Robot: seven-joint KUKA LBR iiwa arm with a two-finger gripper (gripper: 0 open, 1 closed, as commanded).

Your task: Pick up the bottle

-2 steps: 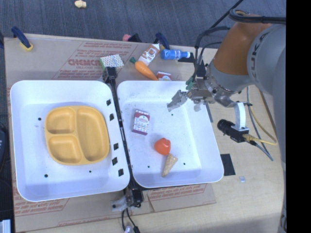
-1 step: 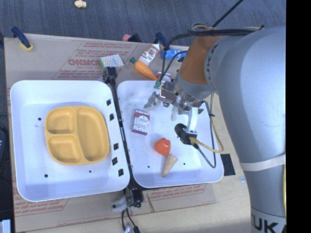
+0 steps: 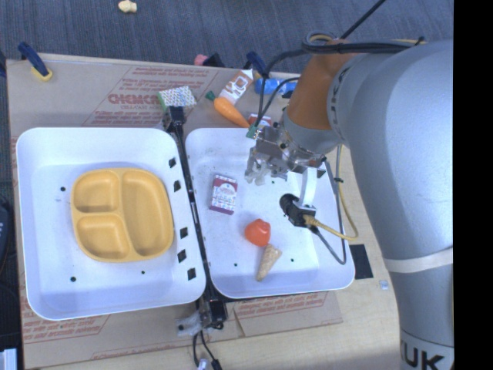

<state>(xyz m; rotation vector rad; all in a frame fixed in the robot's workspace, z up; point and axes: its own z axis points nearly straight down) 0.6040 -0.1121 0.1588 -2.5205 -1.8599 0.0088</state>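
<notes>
A: Arm point(image 3: 385, 122) is reaching over the right bin point(image 3: 327, 272), so the claw point(image 3: 260, 172) is hovering just inside its top edge. Claw state?
B: Can't tell whether it's open or closed; nothing is showing in it.
A: Bottle?
B: Bottle point(image 3: 234, 88) is lying tilted on the desk point(image 3: 92, 91), just above that bin's top edge, outside it. White body, orange label.

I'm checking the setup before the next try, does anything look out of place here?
Yes. The bottle lies on its side on the cardboard behind the right bin, outside both bins. A carrot lies beside it, and a small yellow piece sits on the floor.
</notes>
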